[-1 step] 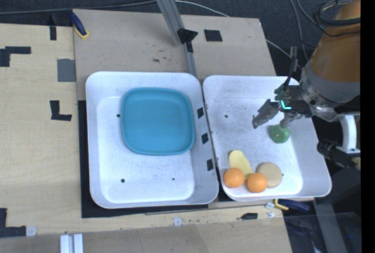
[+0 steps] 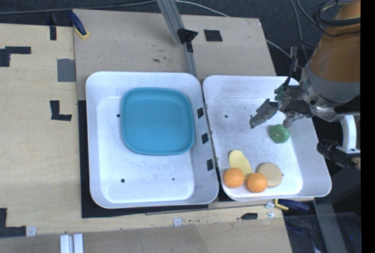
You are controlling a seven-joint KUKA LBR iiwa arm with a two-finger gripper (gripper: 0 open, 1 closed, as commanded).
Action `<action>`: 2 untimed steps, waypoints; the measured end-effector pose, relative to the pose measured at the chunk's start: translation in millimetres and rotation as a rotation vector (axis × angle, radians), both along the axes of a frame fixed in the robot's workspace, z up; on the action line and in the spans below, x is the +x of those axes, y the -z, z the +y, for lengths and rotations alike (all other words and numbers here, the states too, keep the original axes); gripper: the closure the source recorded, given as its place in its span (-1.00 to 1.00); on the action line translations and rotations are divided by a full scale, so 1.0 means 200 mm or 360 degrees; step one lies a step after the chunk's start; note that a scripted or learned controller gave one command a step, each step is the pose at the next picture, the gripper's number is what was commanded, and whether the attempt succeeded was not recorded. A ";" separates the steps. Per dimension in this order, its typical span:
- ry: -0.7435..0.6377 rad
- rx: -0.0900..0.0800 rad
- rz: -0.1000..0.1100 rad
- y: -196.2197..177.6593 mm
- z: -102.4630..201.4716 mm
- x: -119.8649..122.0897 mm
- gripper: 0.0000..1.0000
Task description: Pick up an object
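Two orange balls (image 2: 234, 178) (image 2: 256, 183) sit at the near edge of the right bin (image 2: 234, 91), almost touching each other, with a pale yellow piece (image 2: 238, 159) just behind the left-hand one and a beige rounded object (image 2: 270, 172) against the right-hand one. Farther up the same bin lies a small green ball (image 2: 279, 133), apart from that cluster.

Over this bin hangs the gripper (image 2: 274, 116), reaching in from the right. Its dark fingers are spread apart, one (image 2: 262, 113) pointing toward the bin's middle and the other (image 2: 291, 116) ending just above the green ball. Nothing sits between them, so the grasp is released. The green ball lies just toward the near side of the fingertips, close beside the right-hand finger and offset from the gap; I judge it the likeliest target, being much nearer than the cluster. Round as it is, it offers no long axis to line up with.

For a clean pick the gap would need to shift slightly nearward and rightward to centre over the ball. The bin floor is smooth white plastic, so a nudged ball would probably roll. Room is fair: bare floor surrounds the ball, though the bin's right wall is near.

In the left bin (image 2: 102, 146) rests a blue square plate (image 2: 157, 120), well apart from all this.
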State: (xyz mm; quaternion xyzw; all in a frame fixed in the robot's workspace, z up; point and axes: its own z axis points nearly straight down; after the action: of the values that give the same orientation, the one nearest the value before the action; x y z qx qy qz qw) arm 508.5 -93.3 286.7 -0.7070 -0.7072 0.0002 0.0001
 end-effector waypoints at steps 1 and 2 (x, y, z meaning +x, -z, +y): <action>0.0000 0.0001 0.0009 0.31 0.00 0.00 -1.00; 0.0000 0.0001 0.0008 0.55 -0.01 -0.01 -1.00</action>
State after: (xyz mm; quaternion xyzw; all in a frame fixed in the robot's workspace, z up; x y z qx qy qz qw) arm 507.1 -94.7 176.8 -0.7070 -0.7072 0.0017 0.0021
